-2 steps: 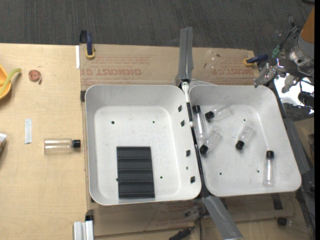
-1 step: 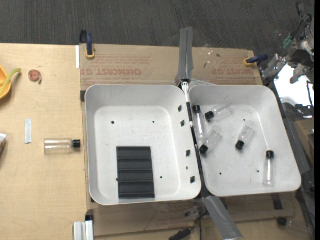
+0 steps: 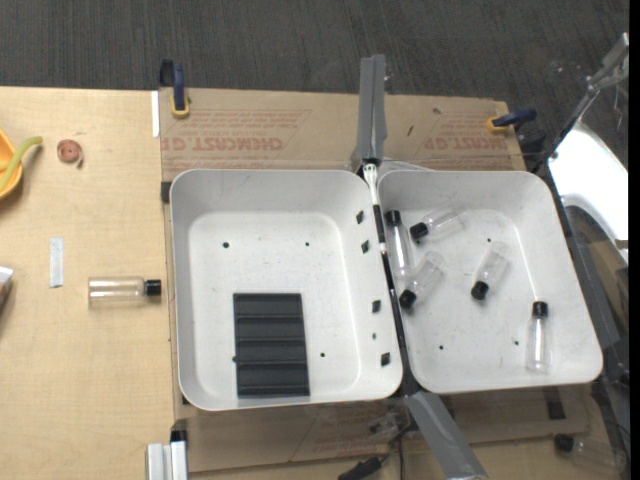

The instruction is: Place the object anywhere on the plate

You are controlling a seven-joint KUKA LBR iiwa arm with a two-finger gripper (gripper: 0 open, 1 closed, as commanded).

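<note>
Dark ribbed plate (image 3: pixel 270 344) in left bin (image 3: pixel 190 268); vials (image 3: pixel 487 273) in right bin (image 3: pixel 570 258).

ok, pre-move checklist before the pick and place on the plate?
1. Plate in place: ok. The dark ribbed plate lies flat in the left bin.
2. Plate surface free: ok, nothing on it.
3. Objects available: ok. Clear vials with black caps lie in the right bin, e.g. one vial lying apart from the others.
4. Crowded picks: not ok. Two vials near the divider lie close together.
5. Gripper state: cannot tell.
6. Stray bottle on the bench outside the bins: not ok.
</note>
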